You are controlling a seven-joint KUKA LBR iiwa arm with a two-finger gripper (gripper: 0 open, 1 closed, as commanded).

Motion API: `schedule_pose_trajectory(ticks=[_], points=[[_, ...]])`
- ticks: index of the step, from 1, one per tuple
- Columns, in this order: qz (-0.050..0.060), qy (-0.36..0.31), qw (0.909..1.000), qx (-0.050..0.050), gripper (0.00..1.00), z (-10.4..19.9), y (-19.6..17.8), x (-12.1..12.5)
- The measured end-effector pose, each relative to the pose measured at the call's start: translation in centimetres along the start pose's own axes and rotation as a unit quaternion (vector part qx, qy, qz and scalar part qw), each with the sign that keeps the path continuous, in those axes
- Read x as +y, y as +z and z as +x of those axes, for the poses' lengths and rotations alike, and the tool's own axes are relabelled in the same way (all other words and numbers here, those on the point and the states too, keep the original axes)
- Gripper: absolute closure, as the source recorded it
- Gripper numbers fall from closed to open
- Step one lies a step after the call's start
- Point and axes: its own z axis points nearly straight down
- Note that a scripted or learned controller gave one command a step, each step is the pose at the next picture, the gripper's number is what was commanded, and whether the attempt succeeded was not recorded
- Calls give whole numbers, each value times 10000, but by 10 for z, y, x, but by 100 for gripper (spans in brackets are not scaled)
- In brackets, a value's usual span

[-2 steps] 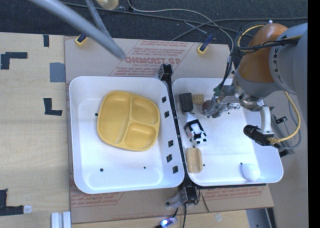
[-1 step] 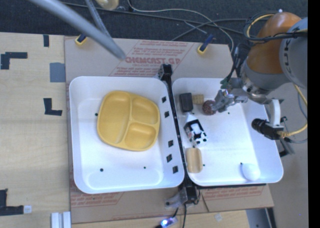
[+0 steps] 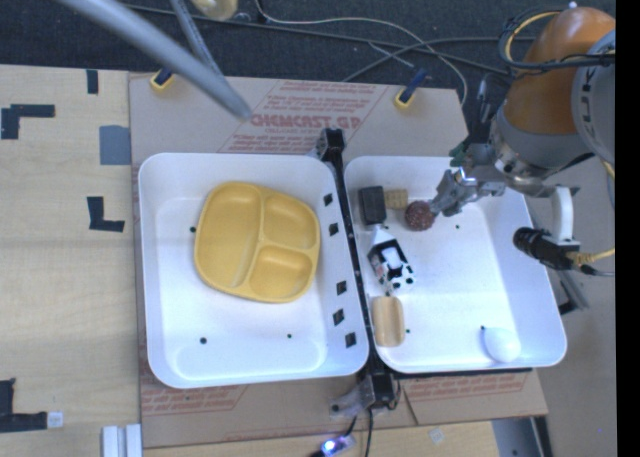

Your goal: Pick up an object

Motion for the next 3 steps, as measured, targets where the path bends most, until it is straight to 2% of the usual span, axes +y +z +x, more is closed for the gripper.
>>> schedule_pose_trajectory(ticks=[2,3], points=[[10,-29,10000,9,100,113,-9,20],[12,-31,10000,9,100,171,-14,22]])
